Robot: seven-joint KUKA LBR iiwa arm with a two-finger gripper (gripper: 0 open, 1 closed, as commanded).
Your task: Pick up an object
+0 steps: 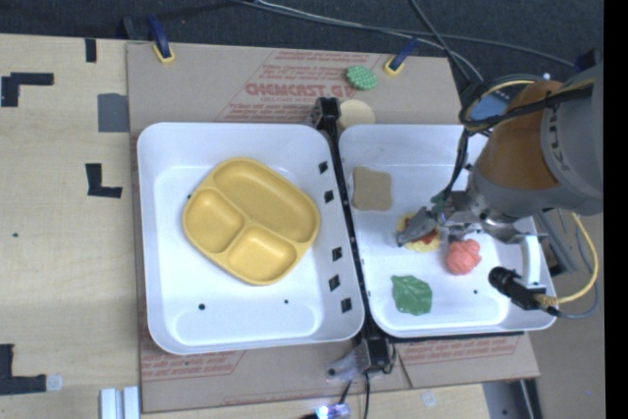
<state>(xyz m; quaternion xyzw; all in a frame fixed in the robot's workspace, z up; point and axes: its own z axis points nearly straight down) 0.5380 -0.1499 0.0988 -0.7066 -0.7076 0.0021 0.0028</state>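
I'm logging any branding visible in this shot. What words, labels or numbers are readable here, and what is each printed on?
"CHEMCAST" in red letters, on the brown board under the two white bins.
More red print runs above and below that word on the same board; too small and blurred to read.
Faint red print also shows on the board's front edge below the bins; unreadable.
No readable text on the yellow tray, the toys or the arm.

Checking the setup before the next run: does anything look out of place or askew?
Yes: a small green object lies on the cardboard beyond the bins, outside both. The yellow divided tray sits skewed in the left bin.
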